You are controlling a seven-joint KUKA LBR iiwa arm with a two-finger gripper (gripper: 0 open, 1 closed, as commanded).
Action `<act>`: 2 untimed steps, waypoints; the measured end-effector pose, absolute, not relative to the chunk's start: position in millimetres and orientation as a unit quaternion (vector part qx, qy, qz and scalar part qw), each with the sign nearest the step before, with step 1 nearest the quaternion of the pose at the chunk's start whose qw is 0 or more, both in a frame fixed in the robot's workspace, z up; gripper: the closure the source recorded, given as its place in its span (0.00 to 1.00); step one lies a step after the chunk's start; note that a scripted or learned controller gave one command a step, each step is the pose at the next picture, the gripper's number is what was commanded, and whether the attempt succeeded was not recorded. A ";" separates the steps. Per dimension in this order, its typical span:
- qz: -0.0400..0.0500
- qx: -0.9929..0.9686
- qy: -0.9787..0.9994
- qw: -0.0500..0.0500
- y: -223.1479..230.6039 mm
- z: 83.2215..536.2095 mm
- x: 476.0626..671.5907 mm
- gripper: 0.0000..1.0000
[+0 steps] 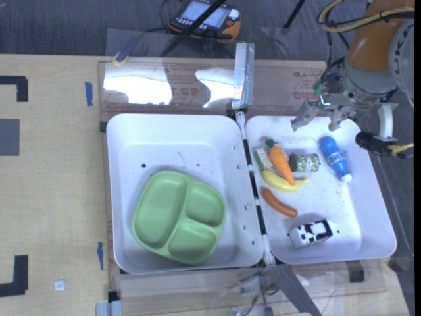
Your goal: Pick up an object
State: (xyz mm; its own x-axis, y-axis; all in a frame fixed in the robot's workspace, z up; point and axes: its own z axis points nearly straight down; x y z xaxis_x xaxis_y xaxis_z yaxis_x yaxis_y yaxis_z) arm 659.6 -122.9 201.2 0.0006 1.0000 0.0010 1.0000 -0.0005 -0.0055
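My gripper [320, 119] hangs over the far edge of the right bin [375, 226], its two fingers spread apart with nothing between them. Below it in that bin lie a blue bottle [335, 157], a small can [304, 162], an orange carrot [281, 164], a yellow banana [284, 182], a red sausage [279, 203] and a black-and-white toy cow [311, 233]. The bottle is nearest the gripper, just below and to its right.
The left bin [125, 143] holds a green divided plate [179, 216]. A clear shiny panel [171, 84] stands behind the bins. A handheld controller [202, 18] lies on the floor beyond. The arm's orange band [378, 38] and cables fill the upper right.
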 end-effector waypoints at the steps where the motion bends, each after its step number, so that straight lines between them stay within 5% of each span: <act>1: -0.007 -0.668 -0.744 -0.007 -100.5 129.2 636.4 0.00; 2: -0.010 -0.728 -0.685 -0.012 -101.1 121.1 630.9 0.00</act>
